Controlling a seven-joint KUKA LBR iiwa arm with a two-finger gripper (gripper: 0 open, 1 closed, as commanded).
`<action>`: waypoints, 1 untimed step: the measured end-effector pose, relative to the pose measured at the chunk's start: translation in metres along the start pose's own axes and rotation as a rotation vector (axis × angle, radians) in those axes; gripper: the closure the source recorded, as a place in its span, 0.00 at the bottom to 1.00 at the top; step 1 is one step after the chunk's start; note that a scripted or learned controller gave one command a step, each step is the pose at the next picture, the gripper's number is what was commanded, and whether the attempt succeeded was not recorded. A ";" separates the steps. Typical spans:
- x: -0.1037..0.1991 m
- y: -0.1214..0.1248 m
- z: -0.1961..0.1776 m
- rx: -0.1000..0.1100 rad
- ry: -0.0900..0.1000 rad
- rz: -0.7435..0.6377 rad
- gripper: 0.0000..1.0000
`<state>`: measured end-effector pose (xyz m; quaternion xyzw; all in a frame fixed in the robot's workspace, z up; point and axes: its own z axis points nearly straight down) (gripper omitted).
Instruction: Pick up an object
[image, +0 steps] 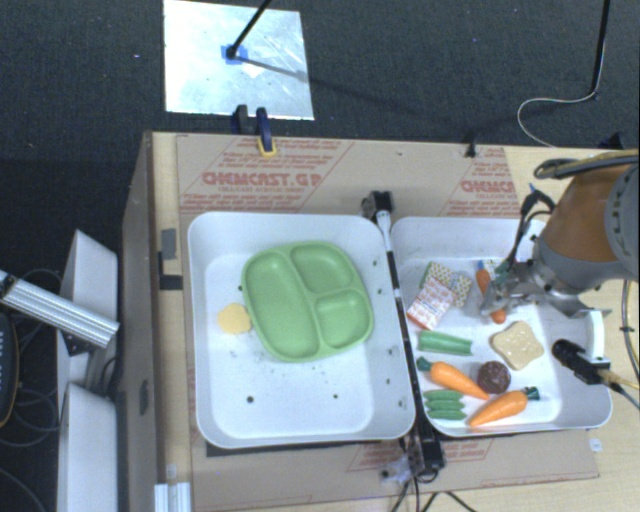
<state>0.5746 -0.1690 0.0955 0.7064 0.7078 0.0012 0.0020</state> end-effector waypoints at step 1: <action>0.050 -0.019 -0.128 -0.002 0.000 -0.002 1.00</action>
